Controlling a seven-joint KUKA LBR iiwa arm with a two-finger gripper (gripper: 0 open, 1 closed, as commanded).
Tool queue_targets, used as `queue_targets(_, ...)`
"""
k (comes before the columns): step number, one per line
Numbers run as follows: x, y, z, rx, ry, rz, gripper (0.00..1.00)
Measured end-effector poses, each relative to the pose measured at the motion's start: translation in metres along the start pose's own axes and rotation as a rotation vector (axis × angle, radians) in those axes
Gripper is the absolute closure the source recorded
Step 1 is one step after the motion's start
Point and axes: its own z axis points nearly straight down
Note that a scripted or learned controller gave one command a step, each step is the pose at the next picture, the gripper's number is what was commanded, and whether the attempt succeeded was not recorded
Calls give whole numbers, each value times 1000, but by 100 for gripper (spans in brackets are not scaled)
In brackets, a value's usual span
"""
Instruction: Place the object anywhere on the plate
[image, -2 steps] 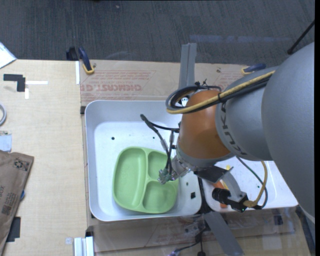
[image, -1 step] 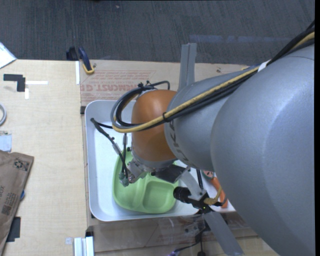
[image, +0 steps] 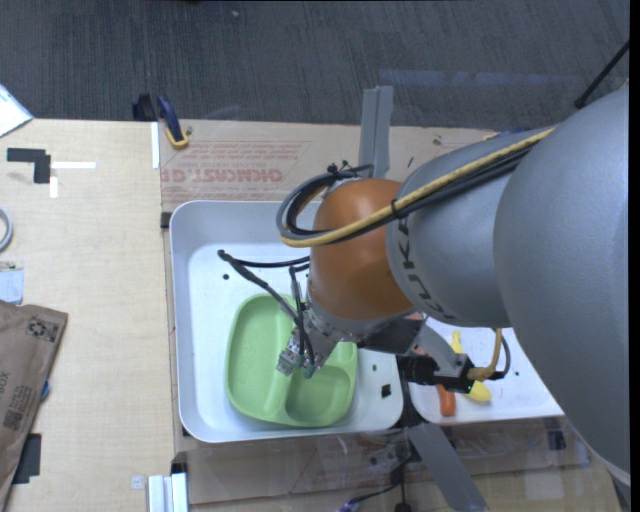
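robotics lab | plywood bench (image: 90, 230) | white bin (image: 200, 300) | cardboard sheet (image: 240, 165) | grey arm (image: 520, 230)

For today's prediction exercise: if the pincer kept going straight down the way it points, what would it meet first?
Most likely the green plate: the pincer points down over its divided inside. How far above it hangs is unclear.

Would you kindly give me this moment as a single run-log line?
end effector: low over green plate | plate: in left bin | orange and yellow items: right bin | placement: not confirmed
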Motion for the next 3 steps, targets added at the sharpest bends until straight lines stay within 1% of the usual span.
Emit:
queue_targets(1, 17, 23, -34, -3, -2, -494, 100)
queue_targets(2, 33, 42, -39, -4, -3, -926, 100)
queue_targets(3, 26, 53, 1, -2, -1, -807, 100)
